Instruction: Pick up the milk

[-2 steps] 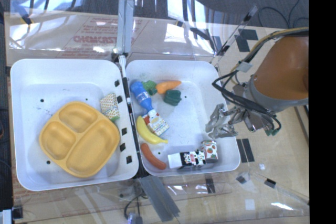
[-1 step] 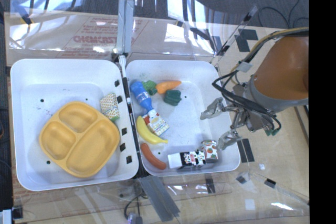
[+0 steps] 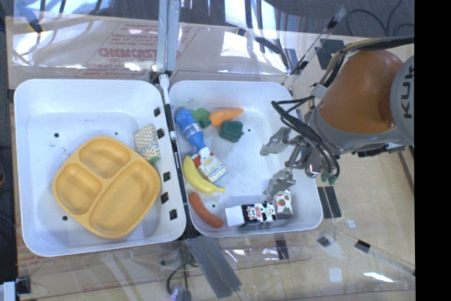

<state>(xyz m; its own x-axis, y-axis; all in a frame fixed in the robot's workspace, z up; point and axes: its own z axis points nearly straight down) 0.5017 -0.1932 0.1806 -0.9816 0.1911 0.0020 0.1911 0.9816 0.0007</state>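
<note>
Over the right bin's [image 3: 211, 89] far-right side, the gripper [image 3: 276, 164] hangs w/ both fingers spread apart, nothing between them; one fingertip [image 3: 270, 147] sits toward the bin's middle, the other lower, just above the milk [image 3: 258, 213]. Milk carton, cow-patterned, lies on its side along the bin's near wall, at the bottom-right corner, w/ a small strawberry-print carton [image 3: 283, 203] touching its right end. Arm's orange band [image 3: 356, 95] and grey wrist loom at right, cables trailing. Left of the milk: a red sausage [image 3: 204, 211], a banana [image 3: 199, 177], a small juice box [image 3: 211, 166] and a blue bottle [image 3: 189, 127]. Farther back, a carrot [image 3: 226, 114], green pepper [image 3: 230, 129]. Left bin [image 3: 35, 123] holds a yellow divided plate [image 3: 106, 185] and a patterned packet [image 3: 146, 142] by the divider.
</note>
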